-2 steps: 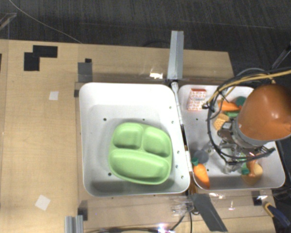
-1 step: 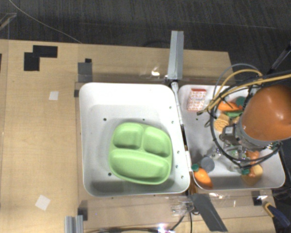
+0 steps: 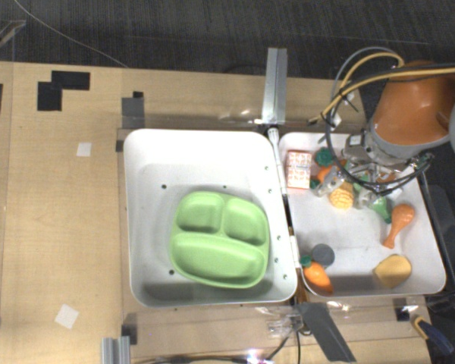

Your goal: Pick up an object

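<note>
While my gripper (image 3: 362, 179) hangs over crowded toys near the right white bin's (image 3: 432, 279) far edge, grip state unclear, I could snag the yellow corn-like toy's (image 3: 341, 197) neighbours.

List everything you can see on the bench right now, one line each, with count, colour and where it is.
Bins: 2, white, side by side on the bench.
Divided plate: 1, green, left bin.
Carton: 1, pink and white, right bin, far left corner.
Toy corn: 1, yellow, right bin, under the gripper.
Toy drumstick: 1, orange, right bin, right side.
Toy carrot: 1, orange, right bin, near left corner.
Disc: 1, grey, beside the carrot.
Lump: 1, yellow-tan, right bin, near right corner.
Gripper: 1, grey arm, orange band, over the right bin's far side.
</note>
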